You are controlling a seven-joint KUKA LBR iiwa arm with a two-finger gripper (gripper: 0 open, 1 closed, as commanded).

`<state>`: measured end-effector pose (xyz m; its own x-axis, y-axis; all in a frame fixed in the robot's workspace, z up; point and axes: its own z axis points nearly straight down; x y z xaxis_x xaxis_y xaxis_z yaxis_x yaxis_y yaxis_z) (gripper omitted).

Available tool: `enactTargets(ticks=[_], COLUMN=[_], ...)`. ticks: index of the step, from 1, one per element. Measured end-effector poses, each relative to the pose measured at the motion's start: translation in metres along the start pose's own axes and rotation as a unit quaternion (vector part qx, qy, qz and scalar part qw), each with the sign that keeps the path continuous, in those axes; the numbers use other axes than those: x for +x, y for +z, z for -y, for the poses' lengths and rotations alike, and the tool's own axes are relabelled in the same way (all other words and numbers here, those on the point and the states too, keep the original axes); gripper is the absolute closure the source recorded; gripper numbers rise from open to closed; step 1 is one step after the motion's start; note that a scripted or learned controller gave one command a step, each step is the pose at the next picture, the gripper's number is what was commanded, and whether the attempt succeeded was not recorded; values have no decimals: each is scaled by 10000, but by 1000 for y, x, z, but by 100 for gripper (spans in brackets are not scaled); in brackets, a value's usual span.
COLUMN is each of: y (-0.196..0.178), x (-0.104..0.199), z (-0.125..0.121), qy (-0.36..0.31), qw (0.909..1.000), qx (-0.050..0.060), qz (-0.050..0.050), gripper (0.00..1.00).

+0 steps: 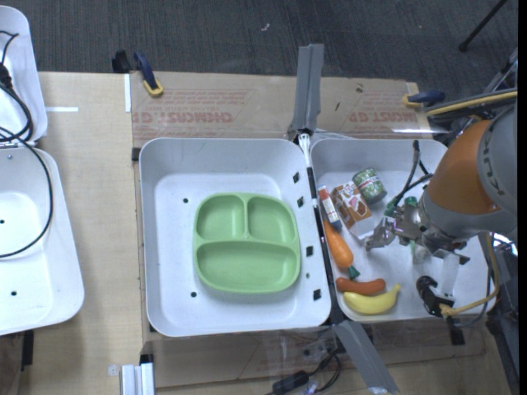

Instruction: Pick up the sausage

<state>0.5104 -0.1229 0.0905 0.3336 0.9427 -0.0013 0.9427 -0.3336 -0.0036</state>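
The sausage point(361, 285) lies near the front edge of the right bin point(375, 151), resting right against the top of the banana point(371, 301) and just below the tip of the carrot point(338, 246), and nothing is touching it. The gripper point(385, 235) hangs over the middle of that bin, up and to the right of the sausage and clear of it, and whether its jaws are apart or together can't be made out from here. Over in the left bin point(160, 220) sits a green divided plate point(246, 243), while a can point(369, 185) and a small packet point(352, 204) lie toward the back of the right bin.
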Motion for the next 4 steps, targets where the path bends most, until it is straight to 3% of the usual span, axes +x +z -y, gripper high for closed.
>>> enactTargets(ticks=[1,2,4], y=[0,0,0], x=[-1,14,3], z=[7,41,37], qy=[269,167,301], qw=[9996,9999,9995], qx=[8,6,2], qz=[-4,-2,-2], gripper=[0,0,0])
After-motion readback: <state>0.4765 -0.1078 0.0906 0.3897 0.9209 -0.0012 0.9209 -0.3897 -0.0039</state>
